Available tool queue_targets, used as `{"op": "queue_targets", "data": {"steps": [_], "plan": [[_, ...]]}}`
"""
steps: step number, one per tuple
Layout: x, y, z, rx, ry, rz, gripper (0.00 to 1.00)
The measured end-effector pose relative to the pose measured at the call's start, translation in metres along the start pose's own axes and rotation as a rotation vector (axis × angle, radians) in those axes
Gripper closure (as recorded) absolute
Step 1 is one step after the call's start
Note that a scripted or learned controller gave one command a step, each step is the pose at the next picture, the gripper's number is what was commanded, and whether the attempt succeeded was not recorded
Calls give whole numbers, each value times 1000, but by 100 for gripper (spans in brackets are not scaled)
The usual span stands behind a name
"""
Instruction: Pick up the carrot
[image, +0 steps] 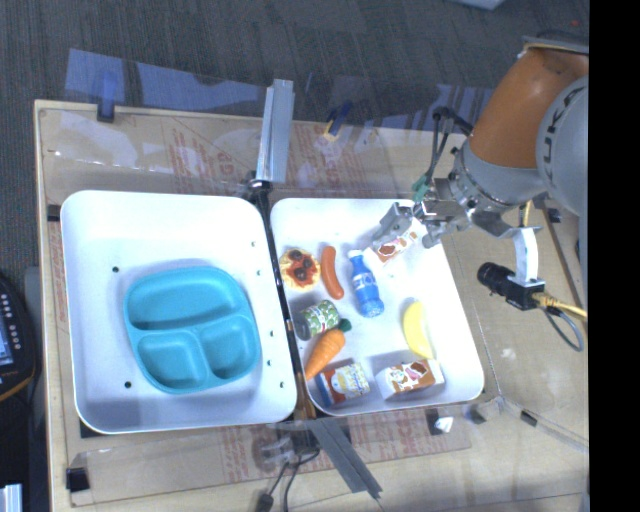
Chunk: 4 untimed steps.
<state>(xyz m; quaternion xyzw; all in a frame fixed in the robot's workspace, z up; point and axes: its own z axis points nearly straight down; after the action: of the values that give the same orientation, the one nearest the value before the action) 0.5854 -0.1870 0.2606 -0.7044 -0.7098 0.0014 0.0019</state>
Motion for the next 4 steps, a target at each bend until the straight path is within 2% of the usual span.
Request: {"op": "queue_targets", "data": {"steps": [1, 2, 4], "plan": [[-21, 72, 28, -2, 0, 103, 0], [-19, 72, 31, -2, 1, 341, 0], [-8, 71, 6, -2, 1, 757, 0]]}}
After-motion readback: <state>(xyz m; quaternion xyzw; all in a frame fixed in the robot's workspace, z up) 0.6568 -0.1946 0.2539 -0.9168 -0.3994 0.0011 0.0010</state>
